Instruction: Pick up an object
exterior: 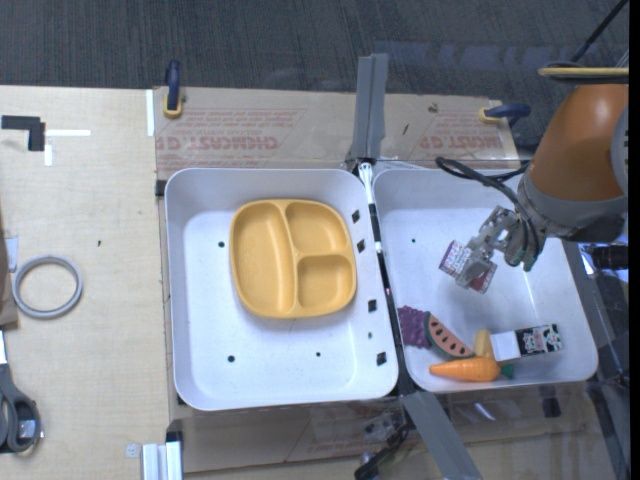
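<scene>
Over the right bin [560,308], the gripper [487,258] is pinching a small pink-labelled packet [466,264] between closed fingers, a shallow edge hold that is risking a slip if the arm swings.

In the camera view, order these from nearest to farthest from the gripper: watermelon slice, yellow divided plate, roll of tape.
1. Watermelon slice, right bin, below-left of the gripper.
2. Yellow divided plate, left bin.
3. Roll of tape, on the bench at far left.
</scene>
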You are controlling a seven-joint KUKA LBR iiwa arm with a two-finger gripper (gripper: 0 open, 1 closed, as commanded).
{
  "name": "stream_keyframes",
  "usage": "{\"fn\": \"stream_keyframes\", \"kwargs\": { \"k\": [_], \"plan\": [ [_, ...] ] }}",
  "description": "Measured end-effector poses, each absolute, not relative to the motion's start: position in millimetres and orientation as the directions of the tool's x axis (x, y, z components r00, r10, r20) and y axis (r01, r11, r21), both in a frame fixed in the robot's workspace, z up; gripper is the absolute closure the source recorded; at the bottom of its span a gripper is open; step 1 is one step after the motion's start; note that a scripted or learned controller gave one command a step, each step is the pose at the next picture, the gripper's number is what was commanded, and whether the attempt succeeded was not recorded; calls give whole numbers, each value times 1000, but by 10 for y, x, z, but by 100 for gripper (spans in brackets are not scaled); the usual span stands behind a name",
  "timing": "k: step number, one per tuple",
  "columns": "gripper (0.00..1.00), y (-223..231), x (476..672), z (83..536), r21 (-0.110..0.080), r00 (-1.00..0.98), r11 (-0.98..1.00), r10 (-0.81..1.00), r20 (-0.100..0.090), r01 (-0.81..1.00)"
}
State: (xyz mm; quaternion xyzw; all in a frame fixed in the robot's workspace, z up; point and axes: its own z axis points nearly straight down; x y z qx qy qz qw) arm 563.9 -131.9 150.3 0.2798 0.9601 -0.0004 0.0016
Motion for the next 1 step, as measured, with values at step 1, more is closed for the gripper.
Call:
{"fn": "stream_keyframes", "kwargs": {
  "k": [1],
  "plan": [
    [100, -940, 5876, 2290, -1, -603, 603, 798, -2, 798]
  ]
}}
